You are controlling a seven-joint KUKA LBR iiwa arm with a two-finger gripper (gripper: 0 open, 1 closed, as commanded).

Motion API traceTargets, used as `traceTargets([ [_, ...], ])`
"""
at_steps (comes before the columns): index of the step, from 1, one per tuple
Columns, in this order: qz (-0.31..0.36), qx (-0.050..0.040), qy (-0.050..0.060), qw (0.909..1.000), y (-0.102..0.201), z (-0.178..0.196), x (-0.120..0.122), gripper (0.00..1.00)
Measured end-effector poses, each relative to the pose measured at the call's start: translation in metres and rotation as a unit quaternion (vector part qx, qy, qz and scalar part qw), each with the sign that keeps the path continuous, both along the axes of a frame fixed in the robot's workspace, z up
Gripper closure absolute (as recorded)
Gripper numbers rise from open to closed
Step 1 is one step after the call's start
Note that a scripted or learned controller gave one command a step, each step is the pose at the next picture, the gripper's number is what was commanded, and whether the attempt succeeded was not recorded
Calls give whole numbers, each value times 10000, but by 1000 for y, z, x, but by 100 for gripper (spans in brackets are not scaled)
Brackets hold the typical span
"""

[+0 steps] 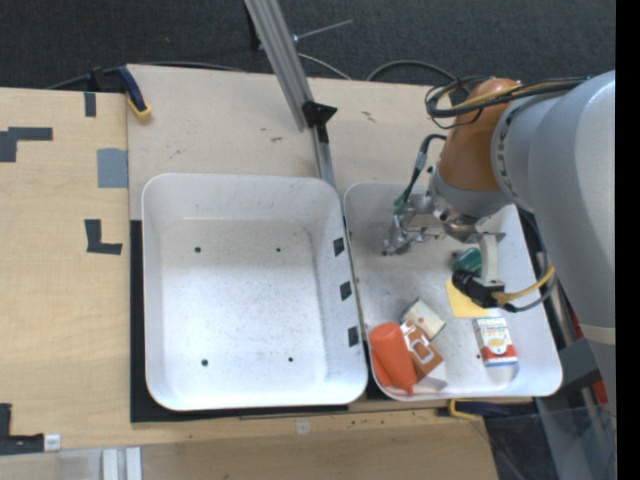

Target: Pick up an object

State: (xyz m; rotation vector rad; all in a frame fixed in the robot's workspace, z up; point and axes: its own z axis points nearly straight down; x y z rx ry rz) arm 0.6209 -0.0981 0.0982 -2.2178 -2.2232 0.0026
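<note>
My gripper (399,236) hangs low over the far left part of the right bin (372,286), above bare bin floor. I see nothing in it. Nearer the front of that bin lie an orange-red cylinder (391,356), a small white and brown box (424,331) leaning against it, and a white carton with a red label (494,344). A yellow flat piece (463,299) and a teal object (467,260) lie just right of the gripper, partly under the arm's wrist (470,163).
The left bin (240,288) stands beside the right one, their rims touching. A slanted metal pole (285,53) rises behind the bins. The bulky grey arm (570,198) covers the right bin's far right side.
</note>
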Motion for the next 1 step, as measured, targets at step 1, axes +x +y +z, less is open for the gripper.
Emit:
traceTargets([
  [1,-8,-1,-25,10000,0,45,-6,100],
])
